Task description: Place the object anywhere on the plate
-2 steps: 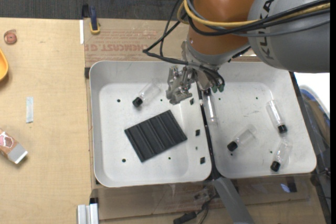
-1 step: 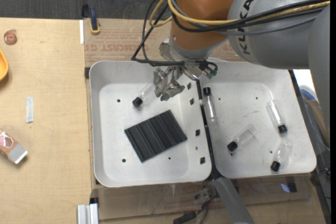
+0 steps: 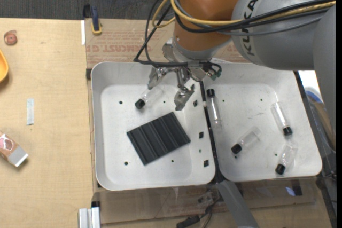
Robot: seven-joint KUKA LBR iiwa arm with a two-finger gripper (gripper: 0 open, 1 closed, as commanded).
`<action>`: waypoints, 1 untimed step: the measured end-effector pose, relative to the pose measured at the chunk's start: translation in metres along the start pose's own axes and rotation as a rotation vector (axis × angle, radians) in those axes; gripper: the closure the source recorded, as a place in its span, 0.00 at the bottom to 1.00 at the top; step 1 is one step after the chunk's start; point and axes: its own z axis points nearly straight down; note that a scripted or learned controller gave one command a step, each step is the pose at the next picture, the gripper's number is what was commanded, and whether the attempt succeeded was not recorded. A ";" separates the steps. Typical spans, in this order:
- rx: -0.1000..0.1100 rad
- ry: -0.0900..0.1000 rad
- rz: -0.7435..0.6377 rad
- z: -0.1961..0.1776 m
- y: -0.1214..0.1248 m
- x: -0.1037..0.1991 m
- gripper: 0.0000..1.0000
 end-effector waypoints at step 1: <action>0.001 -0.002 0.128 -0.024 0.033 -0.066 0.00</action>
